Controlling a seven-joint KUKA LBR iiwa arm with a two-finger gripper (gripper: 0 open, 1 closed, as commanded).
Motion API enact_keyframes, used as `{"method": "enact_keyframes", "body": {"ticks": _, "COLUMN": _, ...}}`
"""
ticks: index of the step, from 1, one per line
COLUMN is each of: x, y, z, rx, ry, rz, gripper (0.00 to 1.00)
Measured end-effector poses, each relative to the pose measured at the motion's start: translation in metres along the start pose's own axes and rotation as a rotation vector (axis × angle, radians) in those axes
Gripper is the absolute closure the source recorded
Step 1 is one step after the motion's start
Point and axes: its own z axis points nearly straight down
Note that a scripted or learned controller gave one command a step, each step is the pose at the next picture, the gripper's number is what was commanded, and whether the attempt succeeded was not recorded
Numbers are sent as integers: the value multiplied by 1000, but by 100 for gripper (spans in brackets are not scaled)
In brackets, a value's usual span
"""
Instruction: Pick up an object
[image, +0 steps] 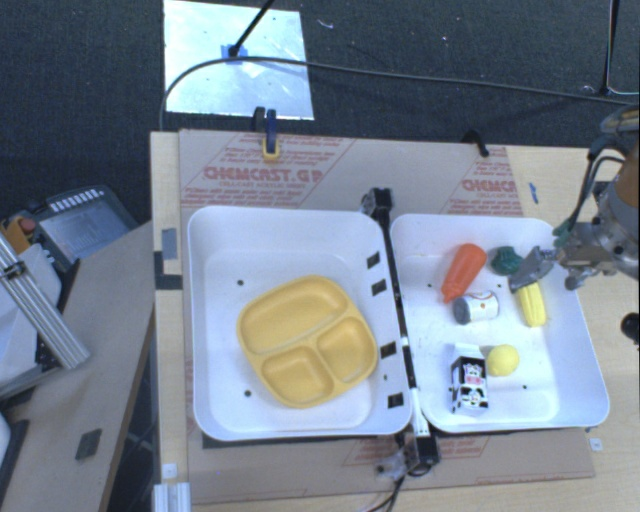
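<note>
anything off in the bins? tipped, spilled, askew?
Nothing spilled or broken. The yellow divided tray sits rotated askew in the left bin. In the right bin, the small white cup lies on its side beside the orange carrot. The gripper hovers near the teal item.

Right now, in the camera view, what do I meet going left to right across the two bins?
Yellow divided tray → orange carrot → black-and-white toy → white-and-grey cylinder → yellow ball → yellow corn-like piece → gripper, low over the right bin's far side.
</note>
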Motion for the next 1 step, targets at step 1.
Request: {"method": "enact_keyframes", "body": {"ticks": 1, "x": 0, "y": 2, "z": -6, "rx": -11, "ry": -2, "rz": -3, "gripper": 0}}
